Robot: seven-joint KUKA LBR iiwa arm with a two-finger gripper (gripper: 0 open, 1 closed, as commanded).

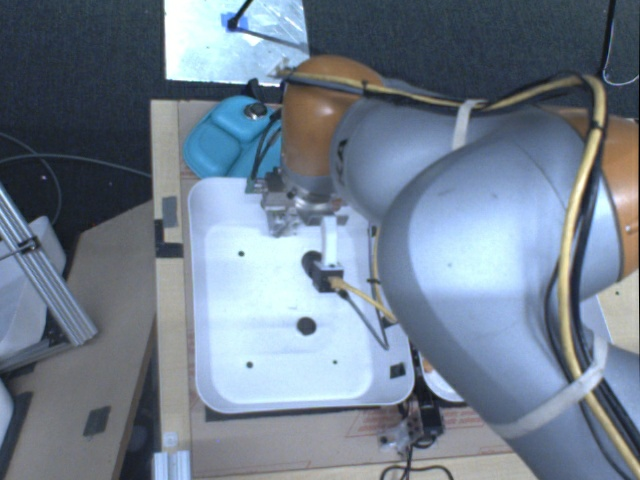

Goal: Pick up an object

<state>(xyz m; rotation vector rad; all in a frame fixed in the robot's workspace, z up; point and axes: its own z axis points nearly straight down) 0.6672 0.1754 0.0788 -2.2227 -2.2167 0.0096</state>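
My gripper [283, 214] hangs over the back part of the left white bin [215, 298], close to its far wall. Nothing shows between its tips from this angle. A small dark round thing [306, 326] lies on the bin floor toward the front, well in front of the gripper. The thick grey arm [480, 228] with its orange band [315, 118] reaches in from the right and hides most of the right bin [440, 384].
A blue plastic object [222, 134] sits on the bench just behind the left bin, outside it. A shiny silver sheet [235, 23] lies further back. Metal rails [40, 278] stand at the far left.
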